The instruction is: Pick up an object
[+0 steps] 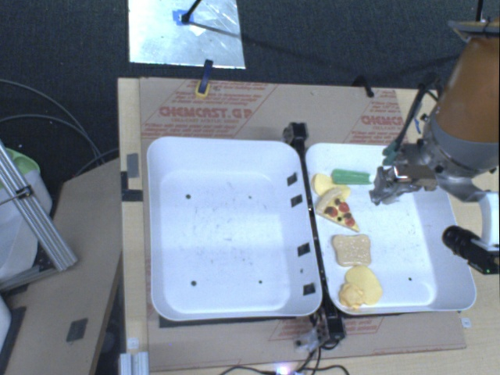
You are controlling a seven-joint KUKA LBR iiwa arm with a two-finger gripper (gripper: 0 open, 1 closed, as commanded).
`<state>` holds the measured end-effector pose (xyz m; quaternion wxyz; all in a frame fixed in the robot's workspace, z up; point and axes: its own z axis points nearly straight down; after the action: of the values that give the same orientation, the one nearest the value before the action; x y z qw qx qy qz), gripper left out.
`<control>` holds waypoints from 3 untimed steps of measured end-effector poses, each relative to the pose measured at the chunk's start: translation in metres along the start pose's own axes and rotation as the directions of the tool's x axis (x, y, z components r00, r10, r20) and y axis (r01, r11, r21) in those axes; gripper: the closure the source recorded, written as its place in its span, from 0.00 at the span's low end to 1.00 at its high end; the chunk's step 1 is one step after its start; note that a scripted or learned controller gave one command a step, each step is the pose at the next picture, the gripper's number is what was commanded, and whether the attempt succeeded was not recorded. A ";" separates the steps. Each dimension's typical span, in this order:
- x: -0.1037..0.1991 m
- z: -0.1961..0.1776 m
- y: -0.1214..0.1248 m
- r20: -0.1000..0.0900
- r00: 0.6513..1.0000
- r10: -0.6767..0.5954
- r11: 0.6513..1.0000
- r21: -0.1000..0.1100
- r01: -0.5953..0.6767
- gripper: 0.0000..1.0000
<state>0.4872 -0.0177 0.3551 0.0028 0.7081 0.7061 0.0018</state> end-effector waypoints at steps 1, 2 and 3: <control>0.050 0.010 -0.001 -0.003 1.000 -0.011 1.000 0.004 0.011 1.00; 0.033 -0.019 0.000 -0.002 1.000 -0.004 1.000 0.001 0.004 1.00; 0.070 0.015 -0.001 -0.002 1.000 -0.010 1.000 0.006 0.010 1.00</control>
<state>0.4870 0.0528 0.3404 -0.0002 0.7046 0.7096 0.0005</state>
